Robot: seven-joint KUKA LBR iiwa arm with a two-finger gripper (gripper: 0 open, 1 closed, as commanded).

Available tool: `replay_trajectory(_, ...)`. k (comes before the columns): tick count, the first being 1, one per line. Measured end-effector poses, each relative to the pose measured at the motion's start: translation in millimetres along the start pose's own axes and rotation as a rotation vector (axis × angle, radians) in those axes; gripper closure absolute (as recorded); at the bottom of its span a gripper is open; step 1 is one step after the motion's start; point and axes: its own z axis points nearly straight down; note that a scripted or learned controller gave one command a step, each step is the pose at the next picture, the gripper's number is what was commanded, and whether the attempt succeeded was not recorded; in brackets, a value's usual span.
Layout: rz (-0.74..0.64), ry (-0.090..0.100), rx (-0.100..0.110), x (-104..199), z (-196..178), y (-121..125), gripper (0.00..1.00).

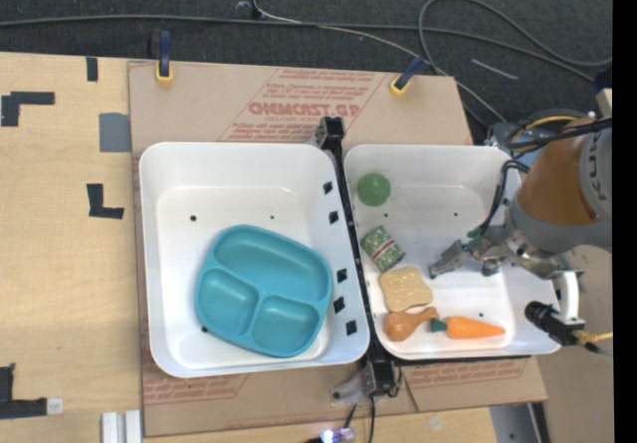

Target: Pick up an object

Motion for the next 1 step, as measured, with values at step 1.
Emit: replay_trajectory(1, 0.000, -0.002, -0.004, -0.7, -11.7, 0.9, 1.00)
